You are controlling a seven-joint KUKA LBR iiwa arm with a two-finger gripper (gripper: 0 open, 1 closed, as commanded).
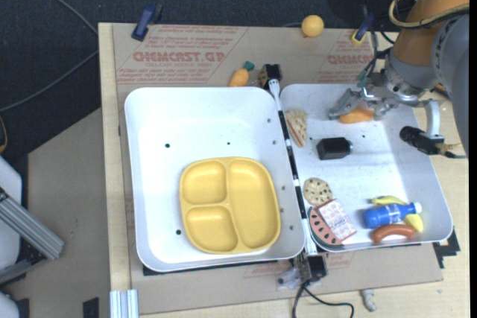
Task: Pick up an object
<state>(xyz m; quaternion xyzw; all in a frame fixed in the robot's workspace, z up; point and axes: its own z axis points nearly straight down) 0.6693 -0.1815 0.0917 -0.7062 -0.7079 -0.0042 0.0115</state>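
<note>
Robot claw [363, 104] low over an orange object [358, 115] at the 12 o'clock end of the right bin [417, 182]

The grey claw's fingers look spread a little, straddling the orange object and seeming to touch it; whether they grip it cannot be told. Toward 6 o'clock from it lie a black block [332, 148], a cookie [317, 191], a blue bottle [388, 215] and a sausage [393, 234]. At 9 o'clock, the left bin [149, 160] holds a yellow divided plate [229, 204]. Both bins sit on the bench [119, 71]
</note>
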